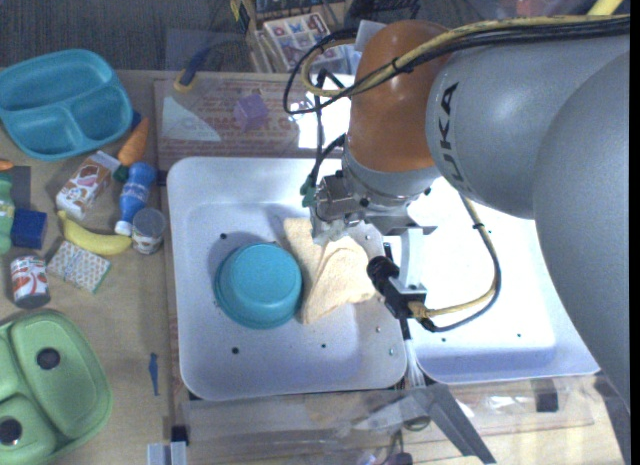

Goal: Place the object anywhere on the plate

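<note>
Two white bins; one blue plate (259, 284), one beige cloth (335, 275), one gripper (335, 215).
Cloth in left bin (200, 353), touching plate's right side, top hidden under gripper; grip state indiscernible.

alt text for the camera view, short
The grey arm's gripper hangs over a pale yellow cloth in the left white bin, beside a blue plate. Toy food lies on the bench at left.
</note>
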Motion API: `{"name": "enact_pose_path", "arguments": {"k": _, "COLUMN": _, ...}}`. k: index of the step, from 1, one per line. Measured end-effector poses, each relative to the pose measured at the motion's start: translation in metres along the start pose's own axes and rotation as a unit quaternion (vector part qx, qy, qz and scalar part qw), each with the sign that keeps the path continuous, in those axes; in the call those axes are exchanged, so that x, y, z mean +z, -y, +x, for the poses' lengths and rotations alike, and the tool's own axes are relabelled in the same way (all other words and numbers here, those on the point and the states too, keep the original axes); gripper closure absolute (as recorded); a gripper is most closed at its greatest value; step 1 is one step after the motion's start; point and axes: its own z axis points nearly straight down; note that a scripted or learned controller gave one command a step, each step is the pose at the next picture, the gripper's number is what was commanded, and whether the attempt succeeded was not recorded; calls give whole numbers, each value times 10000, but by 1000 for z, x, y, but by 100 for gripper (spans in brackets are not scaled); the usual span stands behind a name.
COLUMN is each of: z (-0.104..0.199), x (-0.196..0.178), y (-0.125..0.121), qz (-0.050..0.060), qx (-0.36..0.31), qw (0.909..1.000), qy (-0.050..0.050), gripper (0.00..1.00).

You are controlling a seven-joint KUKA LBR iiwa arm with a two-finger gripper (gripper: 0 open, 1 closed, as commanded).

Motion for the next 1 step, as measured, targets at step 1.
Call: {"name": "enact_pose_path", "arguments": {"k": 1, "z": 15, "x": 31, "y": 74, "qz": 19, "qx": -789, "qw": 9969, "qy": -2, "gripper": 100}}
